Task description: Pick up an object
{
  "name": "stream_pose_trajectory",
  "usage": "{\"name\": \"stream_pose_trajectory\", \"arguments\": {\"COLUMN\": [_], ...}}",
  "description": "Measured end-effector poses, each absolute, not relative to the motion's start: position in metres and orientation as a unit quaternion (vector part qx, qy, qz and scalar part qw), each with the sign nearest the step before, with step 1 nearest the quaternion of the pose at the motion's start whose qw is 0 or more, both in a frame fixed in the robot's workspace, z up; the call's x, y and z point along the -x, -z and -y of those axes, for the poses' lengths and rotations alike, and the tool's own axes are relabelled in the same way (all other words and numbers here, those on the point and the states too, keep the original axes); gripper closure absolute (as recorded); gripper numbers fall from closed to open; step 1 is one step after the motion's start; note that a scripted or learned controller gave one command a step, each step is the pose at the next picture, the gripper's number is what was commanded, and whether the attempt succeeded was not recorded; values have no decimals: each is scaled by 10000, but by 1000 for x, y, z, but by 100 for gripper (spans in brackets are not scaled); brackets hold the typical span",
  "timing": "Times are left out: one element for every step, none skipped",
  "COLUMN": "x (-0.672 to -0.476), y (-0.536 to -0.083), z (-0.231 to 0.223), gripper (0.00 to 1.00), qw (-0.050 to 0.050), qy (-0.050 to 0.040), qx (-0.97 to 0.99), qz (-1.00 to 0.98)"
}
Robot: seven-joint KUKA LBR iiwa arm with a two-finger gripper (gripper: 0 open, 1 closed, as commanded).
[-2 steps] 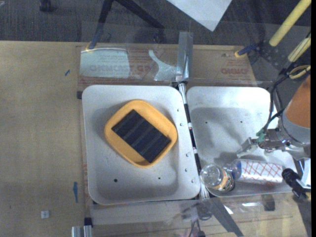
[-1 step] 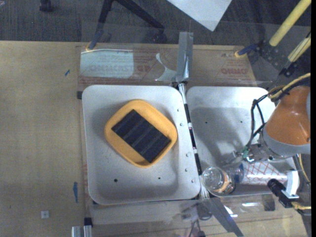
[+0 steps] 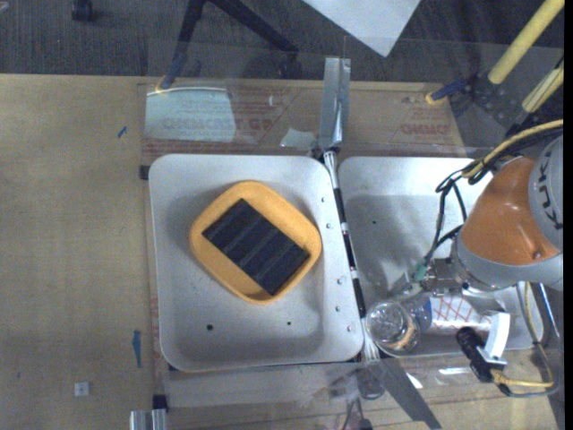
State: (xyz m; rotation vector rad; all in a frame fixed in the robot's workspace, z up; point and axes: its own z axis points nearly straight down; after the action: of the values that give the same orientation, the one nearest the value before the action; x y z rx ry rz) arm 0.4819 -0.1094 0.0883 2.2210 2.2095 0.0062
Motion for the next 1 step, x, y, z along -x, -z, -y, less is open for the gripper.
{"name": "stream_pose_trajectory", "arguments": {"x": [-493], "y": [-96], "z": [163], "gripper": [0], "qw": [-1], "qy": [1], "qx": [-7635], "qz": [-6458]}}
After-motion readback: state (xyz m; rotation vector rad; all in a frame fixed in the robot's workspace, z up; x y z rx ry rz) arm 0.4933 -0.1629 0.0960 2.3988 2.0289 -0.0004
